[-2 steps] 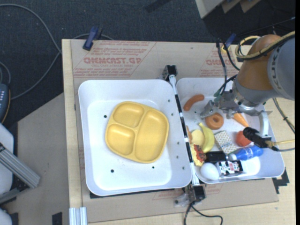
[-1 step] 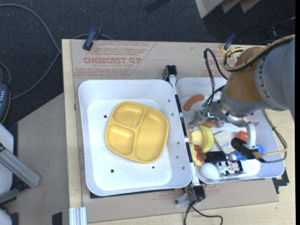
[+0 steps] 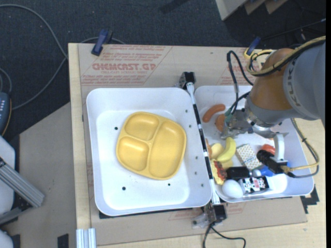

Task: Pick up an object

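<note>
Banana (image 3: 226, 151), yellow, curved, lies by the right bin's (image 3: 299, 138) left wall, mid-length, crowded by an orange sausage-shaped toy (image 3: 213, 111), a white egg (image 3: 231, 189) and small packets. We judge a descent could nudge neighbours or close on two at once. Gripper (image 3: 232, 126) hangs just above the banana; whether spread or pinching, we cannot tell. Left bin (image 3: 98, 138) holds a yellow divided plate (image 3: 151, 145).

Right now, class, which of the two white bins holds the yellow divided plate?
The left bin, the one farther from the arm. The yellow plate lies alone in it; the right bin holds small toys.
</note>
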`<state>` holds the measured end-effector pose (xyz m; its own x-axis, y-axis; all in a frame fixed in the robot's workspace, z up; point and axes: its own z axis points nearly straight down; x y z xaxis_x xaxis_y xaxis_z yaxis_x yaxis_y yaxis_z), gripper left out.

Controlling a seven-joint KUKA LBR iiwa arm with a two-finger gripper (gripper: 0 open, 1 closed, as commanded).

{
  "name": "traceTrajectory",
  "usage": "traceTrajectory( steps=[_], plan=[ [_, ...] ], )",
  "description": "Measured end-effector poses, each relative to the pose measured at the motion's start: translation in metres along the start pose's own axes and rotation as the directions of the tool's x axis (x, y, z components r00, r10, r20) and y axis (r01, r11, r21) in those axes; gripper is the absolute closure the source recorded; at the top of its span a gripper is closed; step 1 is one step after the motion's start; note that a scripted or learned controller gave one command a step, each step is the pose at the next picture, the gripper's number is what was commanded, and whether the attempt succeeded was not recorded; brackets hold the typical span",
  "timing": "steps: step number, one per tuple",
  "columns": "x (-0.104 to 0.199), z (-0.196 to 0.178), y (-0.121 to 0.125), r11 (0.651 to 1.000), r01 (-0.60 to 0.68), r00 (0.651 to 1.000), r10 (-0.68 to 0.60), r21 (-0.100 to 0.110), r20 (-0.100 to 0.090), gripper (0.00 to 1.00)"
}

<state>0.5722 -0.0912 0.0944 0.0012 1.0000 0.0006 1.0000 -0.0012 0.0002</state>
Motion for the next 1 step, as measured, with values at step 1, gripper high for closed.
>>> traceTrajectory(
  steps=[1],
  plan=[
    [0.0542, -0.1063, -0.0262, 1.000, 0.002, 1.000, -0.002, -0.001, 0.000, 1.00]
  ],
)
